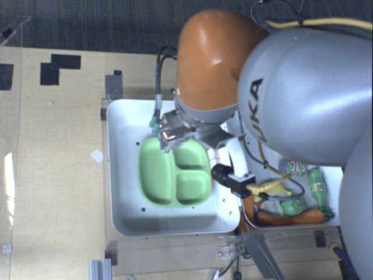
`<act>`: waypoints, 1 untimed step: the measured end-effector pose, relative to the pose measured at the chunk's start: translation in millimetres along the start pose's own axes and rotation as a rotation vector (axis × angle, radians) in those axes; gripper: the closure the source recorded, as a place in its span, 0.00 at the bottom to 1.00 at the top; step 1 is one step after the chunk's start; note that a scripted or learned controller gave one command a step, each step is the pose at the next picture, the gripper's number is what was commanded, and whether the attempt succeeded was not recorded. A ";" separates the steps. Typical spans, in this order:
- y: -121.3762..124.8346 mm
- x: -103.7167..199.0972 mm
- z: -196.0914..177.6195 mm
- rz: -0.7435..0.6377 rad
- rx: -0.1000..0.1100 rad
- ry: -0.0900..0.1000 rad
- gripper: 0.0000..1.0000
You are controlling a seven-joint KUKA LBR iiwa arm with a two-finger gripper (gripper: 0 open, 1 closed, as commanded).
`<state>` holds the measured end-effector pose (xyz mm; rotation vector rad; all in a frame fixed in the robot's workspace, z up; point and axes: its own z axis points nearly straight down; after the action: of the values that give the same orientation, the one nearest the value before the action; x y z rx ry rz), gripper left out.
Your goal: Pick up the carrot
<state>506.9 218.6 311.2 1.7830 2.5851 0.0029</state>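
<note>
1. From my remote seat I see the arm [303,92] filling the upper right; its orange band [215,57] hangs over the left bin [125,156], and the wrist hardware sits at about 12 o'clock of the green tray [173,174].
2. The claw [169,134] is hidden under the wrist from this angle; I cannot tell whether it is apart or together, and nothing shows as held.
3. The green tray lies in the left bin, three compartments, nothing in them that I can see.
4. The carrot [300,217] lies in the right bin [247,216], at roughly 4 o'clock from the tray; it rests along the bin's near wall, just beside a green bottle [317,185] and a yellow banana-like piece [274,186]; the arm covers much of that bin.
5. I judge the carrot to be light and stiff, probably smooth toy plastic, so slippery; tapered, so a pinch near the tip could squirt out.
6. I would grip across its thicker middle, jaws set crosswise to its length; the crowding neighbours leave little room, so a clean descent matters.
7. The claw is well apart from the carrot; the approach has yet to be made.
</note>
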 end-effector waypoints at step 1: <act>1.1 0.4 46.6 -0.419 0.000 0.000 1.00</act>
<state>507.9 219.4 264.6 1.2060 2.8997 0.0025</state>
